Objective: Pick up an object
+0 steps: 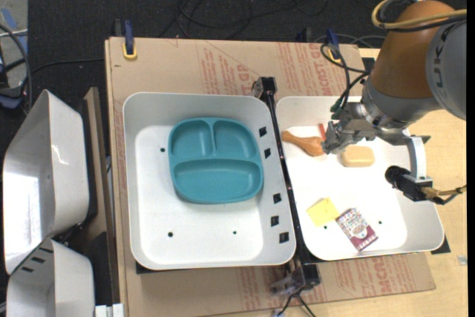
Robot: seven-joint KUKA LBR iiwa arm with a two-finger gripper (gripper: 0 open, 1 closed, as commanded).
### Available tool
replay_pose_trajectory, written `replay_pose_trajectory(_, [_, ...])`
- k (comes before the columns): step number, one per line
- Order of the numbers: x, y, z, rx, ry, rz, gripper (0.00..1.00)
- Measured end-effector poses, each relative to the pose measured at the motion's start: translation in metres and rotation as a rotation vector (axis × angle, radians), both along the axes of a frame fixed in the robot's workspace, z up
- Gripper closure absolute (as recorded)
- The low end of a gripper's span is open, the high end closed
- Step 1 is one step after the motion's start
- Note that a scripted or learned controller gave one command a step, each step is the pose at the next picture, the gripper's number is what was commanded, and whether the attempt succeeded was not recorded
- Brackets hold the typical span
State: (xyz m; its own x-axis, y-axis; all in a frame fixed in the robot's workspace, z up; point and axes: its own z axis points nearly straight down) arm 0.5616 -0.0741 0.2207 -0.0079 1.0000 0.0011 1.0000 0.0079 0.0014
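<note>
One arm point(415, 56) bent down over right bin point(423, 234); gripper point(334, 136) by orange piece point(304, 141), grip state unclear.

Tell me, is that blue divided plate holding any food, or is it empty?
Empty. The blue divided plate lies flat, right side up in the left bin, and all three of its compartments show bare blue surface.

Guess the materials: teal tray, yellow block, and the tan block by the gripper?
Teal tray: likely moulded plastic, satin finish; uniform colour, rounded divider ridges, soft highlights.
Yellow block: possibly sponge or foam; matte, no shine, slightly uneven edges.
Tan block: matte, rounded corners; could be soap, foam or wood, too small to tell. It lies beside the gripper.
</note>
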Motion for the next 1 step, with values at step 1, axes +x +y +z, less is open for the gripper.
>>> replay_pose_trajectory(1, [0.0106,0.0501,0.0125,0.0,-0.001,0.0,1.0])
